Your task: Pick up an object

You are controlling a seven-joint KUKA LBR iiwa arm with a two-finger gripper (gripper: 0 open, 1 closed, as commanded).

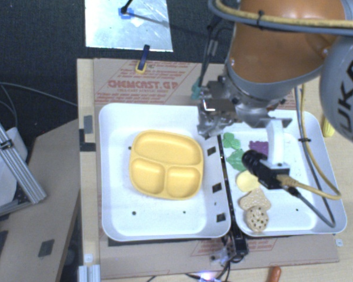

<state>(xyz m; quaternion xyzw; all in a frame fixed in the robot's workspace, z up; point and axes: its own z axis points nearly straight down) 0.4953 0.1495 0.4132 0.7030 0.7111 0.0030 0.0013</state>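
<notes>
The right bin (326,213) holds small toy foods: a green leafy piece (230,140), another green piece (235,158), a purple piece (259,146), a pale yellow round piece (246,181) and two tan biscuits (254,200), (256,219). A yellow divided plate (166,164) lies in the left bin (109,175). My gripper (211,124) hangs low over the far end of the wall between the two bins, just left of the green leafy piece. Nothing is visible in its grasp. The bulky orange wrist hides the far part of the right bin.
Both bins rest on a cardboard sheet (141,84) with red lettering. A blue and yellow pen (143,59) lies on its far edge, with a shiny metal sheet (128,16) behind. An aluminium frame (9,157) stands at the left.
</notes>
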